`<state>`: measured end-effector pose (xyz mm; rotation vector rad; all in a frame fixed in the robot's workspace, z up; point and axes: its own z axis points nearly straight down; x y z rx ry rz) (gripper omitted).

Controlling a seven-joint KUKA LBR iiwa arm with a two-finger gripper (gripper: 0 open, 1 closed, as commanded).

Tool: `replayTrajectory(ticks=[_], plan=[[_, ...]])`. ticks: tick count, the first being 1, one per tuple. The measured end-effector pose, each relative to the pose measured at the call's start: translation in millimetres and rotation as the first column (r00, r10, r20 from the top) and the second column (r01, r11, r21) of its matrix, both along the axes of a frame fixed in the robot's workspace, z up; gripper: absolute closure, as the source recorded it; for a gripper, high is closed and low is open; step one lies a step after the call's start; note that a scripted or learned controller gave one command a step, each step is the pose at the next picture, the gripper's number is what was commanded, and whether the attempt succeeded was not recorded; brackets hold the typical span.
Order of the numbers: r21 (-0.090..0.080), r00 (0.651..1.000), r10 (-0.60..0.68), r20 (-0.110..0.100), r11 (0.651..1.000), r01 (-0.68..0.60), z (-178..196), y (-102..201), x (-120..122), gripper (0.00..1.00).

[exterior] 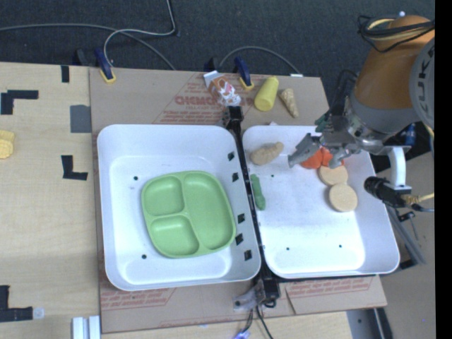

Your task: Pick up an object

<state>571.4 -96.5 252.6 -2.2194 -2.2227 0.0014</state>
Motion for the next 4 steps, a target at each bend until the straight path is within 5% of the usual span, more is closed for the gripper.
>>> replayTrajectory(ticks=[1, 2, 3, 4], plan=[[0.0, 1.0, -0.002, -0.003, 1.0, 0.002, -87, -72, 41, 0.0], [-0.003, 1.0, -0.002, 0.004, 1.0, 0.002, -166, -114, 21, 0.0], [0.0, 1.0, 0.002, 0.003, 1.0, -0.002, -167, -57, 72, 0.0], [-0.008, 1.0, 0.0, -0.015, 1.0, 0.0, -168, -13, 92, 0.0]])
